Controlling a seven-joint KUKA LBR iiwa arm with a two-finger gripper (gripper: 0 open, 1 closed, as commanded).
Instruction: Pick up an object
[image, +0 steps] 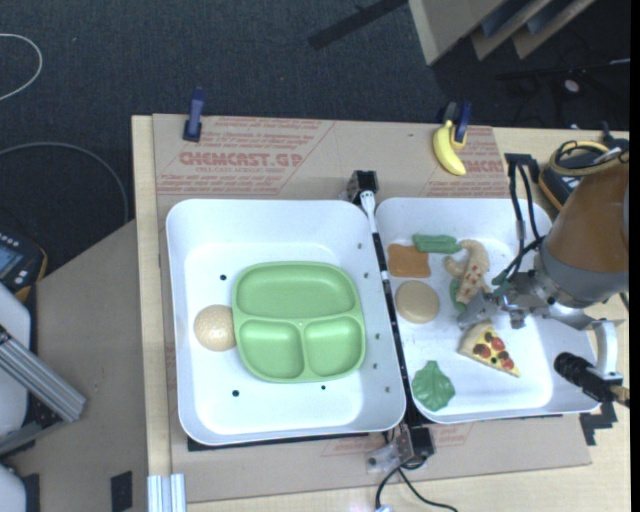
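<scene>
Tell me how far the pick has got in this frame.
Nothing looks picked up yet. The gripper is down in the right bin, among the toy foods beside the pizza slice and the tan giraffe-like toy, but I cannot tell whether it holds anything. The green divided tray and round cookie lie in the left bin. Grasping and lifting remain.

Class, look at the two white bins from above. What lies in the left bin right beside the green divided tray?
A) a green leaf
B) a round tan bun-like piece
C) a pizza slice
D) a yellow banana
B: the round tan piece lies against the left side of the green divided tray in the left bin; the pizza slice and green leaf are in the right bin.
</scene>
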